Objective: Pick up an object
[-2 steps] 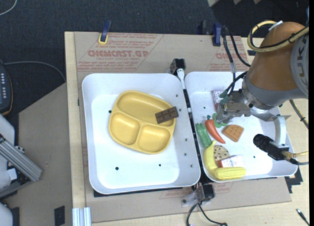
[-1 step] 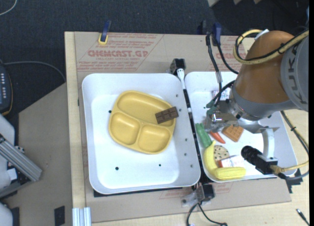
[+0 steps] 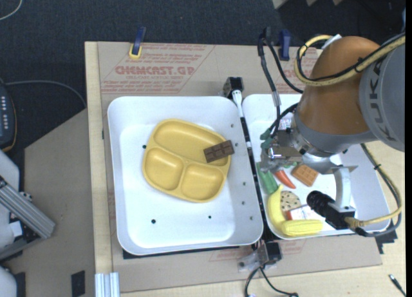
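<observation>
My gripper [image 3: 273,154] hangs low over the left part of the right bin [image 3: 252,105], under the grey and orange wrist. Just below it lie a green vegetable [image 3: 266,180], a small orange carrot [image 3: 284,177] and an orange-brown cracker [image 3: 305,174]. Nearer the front edge are a yellow banana [image 3: 275,207], a chip cookie [image 3: 290,199] and a yellow corn cob [image 3: 302,228]. The arm hides much of the right bin.
The left bin [image 3: 129,205] holds a yellow divided plate [image 3: 170,160] with a brown chocolate bar [image 3: 218,152] on its right rim. A black divider strip [image 3: 246,141] runs between the bins. Cables trail behind the right bin.
</observation>
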